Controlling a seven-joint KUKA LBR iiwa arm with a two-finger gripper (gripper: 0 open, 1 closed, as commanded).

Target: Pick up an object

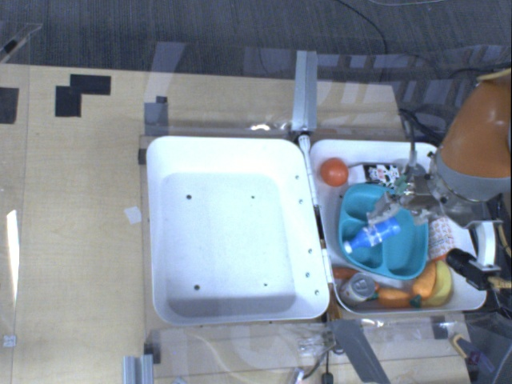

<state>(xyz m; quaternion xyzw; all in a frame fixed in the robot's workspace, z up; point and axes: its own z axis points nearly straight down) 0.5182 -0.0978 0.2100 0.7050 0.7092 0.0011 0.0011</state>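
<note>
Partly hidden claw (398,201) over blue dish (400,250), bottle (374,236) blurred

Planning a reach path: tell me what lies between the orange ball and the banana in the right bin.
The camera view shows a teal divided dish between the orange ball and banana, with a blue bottle in it.
</note>
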